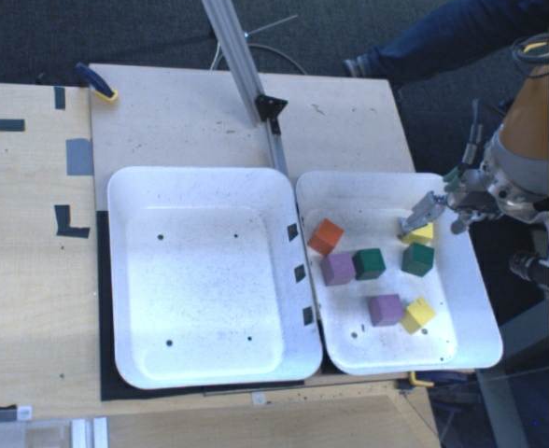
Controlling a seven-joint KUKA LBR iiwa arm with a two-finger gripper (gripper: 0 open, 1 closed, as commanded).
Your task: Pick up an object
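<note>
Yellow block (421, 233) sits right under the gripper (418, 220) in the right bin (471, 334), honestly can't tell if the jaws are pinching it or just spread

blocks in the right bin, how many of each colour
orange: 1
purple: 2
green: 2
yellow: 2
total: 7

The upper yellow block is partly covered by the end effector, so only part of it can be seen.
</note>
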